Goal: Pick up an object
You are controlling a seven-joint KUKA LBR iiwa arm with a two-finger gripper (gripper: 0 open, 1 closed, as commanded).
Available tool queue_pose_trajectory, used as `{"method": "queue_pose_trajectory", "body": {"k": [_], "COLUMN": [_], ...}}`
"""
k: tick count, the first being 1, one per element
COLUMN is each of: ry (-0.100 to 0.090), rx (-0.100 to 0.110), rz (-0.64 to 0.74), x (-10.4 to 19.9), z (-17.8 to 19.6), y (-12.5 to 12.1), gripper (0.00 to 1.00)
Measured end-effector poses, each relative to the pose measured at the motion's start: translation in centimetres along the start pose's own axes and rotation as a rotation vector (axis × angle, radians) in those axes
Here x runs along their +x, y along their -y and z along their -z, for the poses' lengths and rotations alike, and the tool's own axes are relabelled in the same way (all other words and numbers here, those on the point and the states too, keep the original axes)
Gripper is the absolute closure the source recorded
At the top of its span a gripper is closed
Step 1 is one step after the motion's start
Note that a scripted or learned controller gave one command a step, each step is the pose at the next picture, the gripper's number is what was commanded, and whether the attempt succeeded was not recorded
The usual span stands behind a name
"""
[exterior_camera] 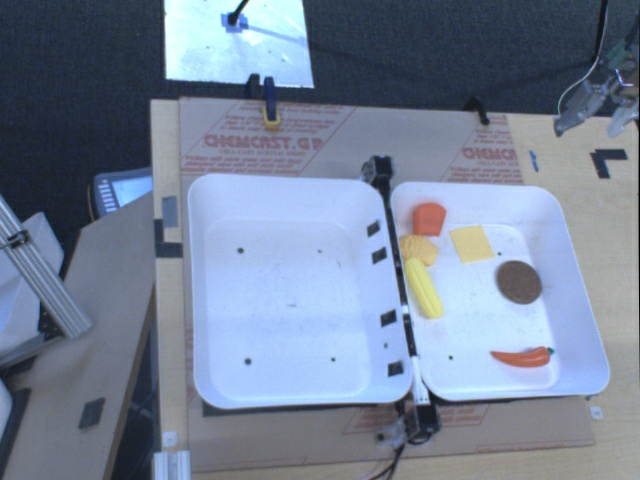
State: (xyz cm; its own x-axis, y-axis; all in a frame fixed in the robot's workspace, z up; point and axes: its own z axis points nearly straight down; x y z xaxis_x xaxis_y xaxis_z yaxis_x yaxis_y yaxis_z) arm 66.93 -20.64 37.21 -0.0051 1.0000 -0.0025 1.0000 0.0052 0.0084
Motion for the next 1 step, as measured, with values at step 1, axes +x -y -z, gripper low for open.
{"method": "queue_pose_trajectory", "body": {"k": [1], "ry": [0.002], "rx": [-0.005], "rz": [-0.003], "x": [-0.04], "z": [8.73], "y": [2.23], "gripper": [0.0]}}
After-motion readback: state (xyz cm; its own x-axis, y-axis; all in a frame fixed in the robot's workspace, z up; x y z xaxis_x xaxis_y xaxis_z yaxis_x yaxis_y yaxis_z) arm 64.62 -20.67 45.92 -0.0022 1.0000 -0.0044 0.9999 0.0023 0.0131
